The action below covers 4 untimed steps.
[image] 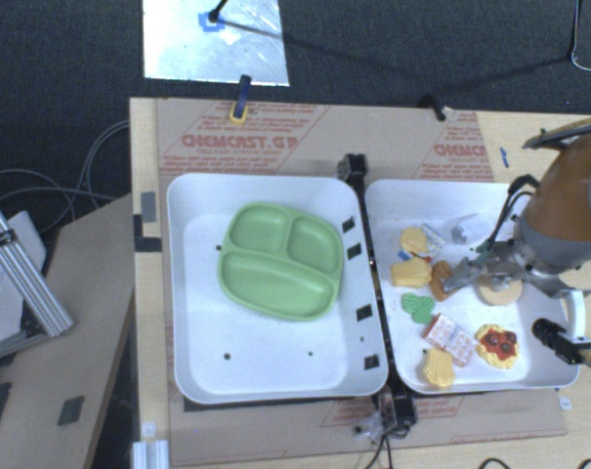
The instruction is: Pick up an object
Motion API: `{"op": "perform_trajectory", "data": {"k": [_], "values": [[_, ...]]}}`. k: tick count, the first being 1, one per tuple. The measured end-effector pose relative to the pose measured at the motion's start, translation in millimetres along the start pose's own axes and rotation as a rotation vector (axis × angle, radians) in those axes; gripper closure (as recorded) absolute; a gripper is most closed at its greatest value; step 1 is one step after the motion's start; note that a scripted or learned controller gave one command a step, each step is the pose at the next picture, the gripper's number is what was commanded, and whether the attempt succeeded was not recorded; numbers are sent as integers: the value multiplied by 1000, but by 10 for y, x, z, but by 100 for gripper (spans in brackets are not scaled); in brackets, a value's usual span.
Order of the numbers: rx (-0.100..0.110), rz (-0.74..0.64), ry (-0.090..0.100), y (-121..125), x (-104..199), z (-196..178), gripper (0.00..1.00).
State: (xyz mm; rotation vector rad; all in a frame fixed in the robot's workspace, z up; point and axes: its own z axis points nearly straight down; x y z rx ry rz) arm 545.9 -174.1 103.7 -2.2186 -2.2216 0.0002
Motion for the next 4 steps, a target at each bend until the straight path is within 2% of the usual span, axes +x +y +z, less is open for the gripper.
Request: {"op": "perform_trajectory", "data": {"k": [1, 2, 4], "values": [[-6, 0, 1, 31, 4, 150, 0], [-13, -1, 1, 55, 9, 27, 100], [-10, -3, -4, 211, -51, -1210, 100]]}}
